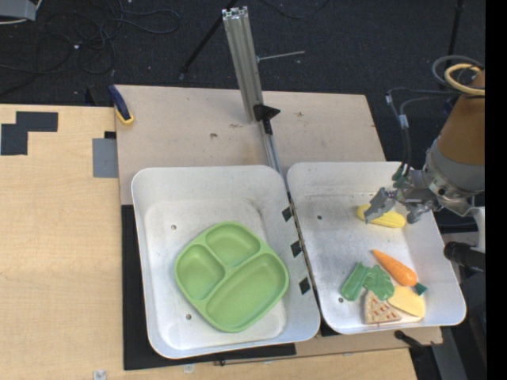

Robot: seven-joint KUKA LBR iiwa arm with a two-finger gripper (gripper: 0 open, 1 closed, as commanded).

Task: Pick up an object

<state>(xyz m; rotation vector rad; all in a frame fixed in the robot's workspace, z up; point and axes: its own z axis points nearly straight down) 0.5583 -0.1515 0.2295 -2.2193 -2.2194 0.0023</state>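
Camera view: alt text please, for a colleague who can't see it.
The claw sits low in the right bin at a yellow toy corn, near a carrot and other toy foods. The left bin holds a green divided plate.

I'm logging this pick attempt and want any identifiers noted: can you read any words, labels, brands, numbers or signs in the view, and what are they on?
None: no readable text shows in the camera view.
Green divided plate: plain, no marking.
Two white bins: no labels.
Toy foods, such as the yellow corn and orange carrot: no print.
Gripper and arm: no legible brand.
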